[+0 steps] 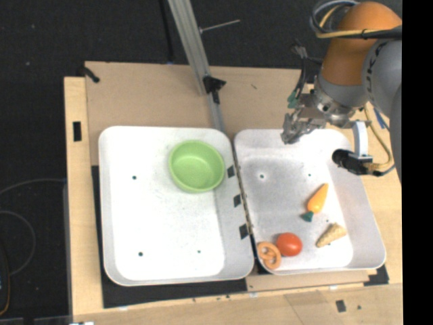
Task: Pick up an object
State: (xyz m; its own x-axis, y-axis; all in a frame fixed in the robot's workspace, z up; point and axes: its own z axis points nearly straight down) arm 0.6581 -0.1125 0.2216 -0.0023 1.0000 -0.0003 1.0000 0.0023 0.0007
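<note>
The pincer (pixel 292 135), its state impossible to tell, is being held over the right white bin's (pixel 270 202) twelve-o'clock edge, while the orange plastic carrot (pixel 316 198), ungrasped, is lying toward four o'clock.

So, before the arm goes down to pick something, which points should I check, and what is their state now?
1. Objects lie in the right bin: ok; carrot, tomato, wedge.
2. Gripper is above a target: not ok; it hangs at the bin's far edge.
3. Carrot stands apart from its neighbours: ok.
4. Finger opening: cannot tell.
5. Green bowl is out of the way, in the left bin: ok.
</note>
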